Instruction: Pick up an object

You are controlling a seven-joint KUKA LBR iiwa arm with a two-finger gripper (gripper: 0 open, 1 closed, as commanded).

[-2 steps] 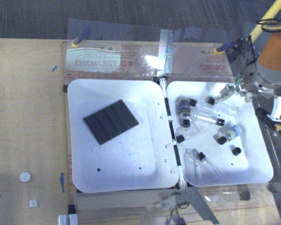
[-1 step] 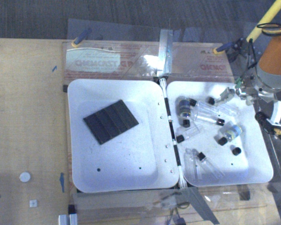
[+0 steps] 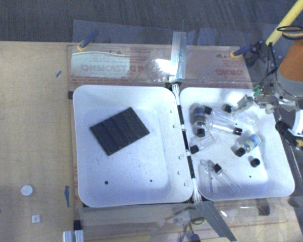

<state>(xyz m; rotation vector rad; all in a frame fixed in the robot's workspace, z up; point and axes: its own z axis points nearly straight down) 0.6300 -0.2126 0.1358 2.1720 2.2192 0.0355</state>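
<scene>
Arm parked at the right edge, nothing picked yet.

Farthest from the tool (image 3: pixel 272 102), the left bin (image 3: pixel 86 175) carries a flat dark ribbed pad (image 3: pixel 119 130), lying askew and well apart from everything else. Nearer, the right bin (image 3: pixel 278 183) holds loose clear vials with black caps (image 3: pixel 214 127), scattered on their sides as if tipped in; a blue-capped vial (image 3: pixel 247 142) lies just below the tool. The tool hangs over that bin's upper right rim, likely staged above the clutter; whether it is wide or narrow I cannot tell, and nothing shows in it.
</scene>
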